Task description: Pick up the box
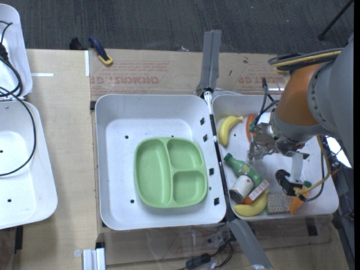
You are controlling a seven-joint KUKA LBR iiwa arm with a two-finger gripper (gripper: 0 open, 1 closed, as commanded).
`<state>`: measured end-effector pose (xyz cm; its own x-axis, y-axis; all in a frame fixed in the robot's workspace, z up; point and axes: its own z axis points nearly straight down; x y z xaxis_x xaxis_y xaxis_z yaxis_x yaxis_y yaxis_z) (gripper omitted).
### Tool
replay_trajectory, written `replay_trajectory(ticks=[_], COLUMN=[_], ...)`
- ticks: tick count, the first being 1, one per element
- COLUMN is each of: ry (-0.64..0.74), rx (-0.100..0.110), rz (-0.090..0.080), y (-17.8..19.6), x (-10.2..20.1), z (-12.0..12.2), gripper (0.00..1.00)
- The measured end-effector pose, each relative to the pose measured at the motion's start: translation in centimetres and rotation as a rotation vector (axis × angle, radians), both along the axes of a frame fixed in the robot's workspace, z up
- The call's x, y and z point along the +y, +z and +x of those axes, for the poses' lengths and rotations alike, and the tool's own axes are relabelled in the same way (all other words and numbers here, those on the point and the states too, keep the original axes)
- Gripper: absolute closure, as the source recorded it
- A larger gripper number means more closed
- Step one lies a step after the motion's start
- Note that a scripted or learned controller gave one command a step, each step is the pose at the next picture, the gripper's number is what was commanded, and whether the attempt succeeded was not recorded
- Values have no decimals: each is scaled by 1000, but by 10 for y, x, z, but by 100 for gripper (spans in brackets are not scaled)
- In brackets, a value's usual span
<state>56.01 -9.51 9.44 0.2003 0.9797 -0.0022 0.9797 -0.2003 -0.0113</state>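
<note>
Taking the green bottle (243, 168) in the right bin (332, 204) as our landmark. Nearest us, below it, a yellow banana (251, 207) curves along the front wall. Just right of the bottle's base we see the box (257, 192), small, red and white, cardboard-looking, its long axis running diagonally from lower left to upper right. Beside it sits a speckled grey sponge (277, 203). Above the bottle hangs the gripper (258, 149); we can't tell how it's set. Farther back, another banana (226, 129). Left of the bottle, a glossy green divided plate (170, 172).
</note>
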Motion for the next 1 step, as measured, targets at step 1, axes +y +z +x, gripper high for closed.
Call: replay_trajectory(ticks=[1], ry=[-9], rx=[-6], rz=[-1], y=[3], x=[-35], z=[2], gripper=[100])
